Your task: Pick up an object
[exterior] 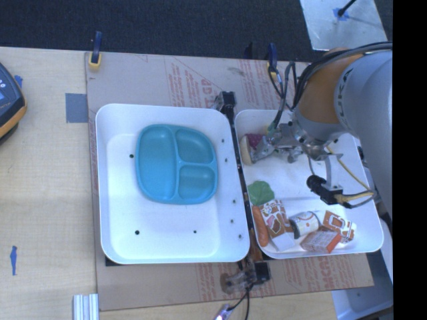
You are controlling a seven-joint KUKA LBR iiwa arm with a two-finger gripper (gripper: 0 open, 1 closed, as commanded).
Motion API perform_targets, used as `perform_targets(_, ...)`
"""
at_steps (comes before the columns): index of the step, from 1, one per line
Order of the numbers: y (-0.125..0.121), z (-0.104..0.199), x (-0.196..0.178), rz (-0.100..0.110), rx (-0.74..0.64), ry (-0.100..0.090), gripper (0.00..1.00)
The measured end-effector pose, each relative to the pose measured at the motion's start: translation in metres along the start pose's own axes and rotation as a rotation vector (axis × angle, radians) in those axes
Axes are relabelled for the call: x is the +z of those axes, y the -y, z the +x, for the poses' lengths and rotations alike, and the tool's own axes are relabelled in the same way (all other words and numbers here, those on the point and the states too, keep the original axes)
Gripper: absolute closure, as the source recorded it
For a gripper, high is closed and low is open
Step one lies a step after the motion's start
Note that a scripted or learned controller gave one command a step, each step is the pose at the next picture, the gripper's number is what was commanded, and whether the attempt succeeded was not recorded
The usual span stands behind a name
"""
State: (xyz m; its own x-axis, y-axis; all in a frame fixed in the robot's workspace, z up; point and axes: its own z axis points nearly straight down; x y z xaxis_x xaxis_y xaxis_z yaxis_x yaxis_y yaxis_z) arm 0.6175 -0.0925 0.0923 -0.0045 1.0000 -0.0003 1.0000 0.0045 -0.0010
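Note:
My gripper reaches into the right bin near its far left corner, fingers pointing left. Just beyond the fingertips lies a small dark red object next to a pale one against the bin's left wall. Whether the fingers touch either cannot be told. Lower in the same bin lie a green leafy toy, an orange carrot, brown-and-white cartons and an orange box.
The left bin holds a blue divided plate. A black cable fitting hangs off the arm over the right bin's middle. Clamps sit at the board's far edge, and a yellow-black device lies at far left.

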Motion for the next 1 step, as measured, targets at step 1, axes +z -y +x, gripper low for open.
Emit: perform_targets(1, -0.0385, -0.0052, 0.0006, 0.004, 0.0, -0.001, 0.0)
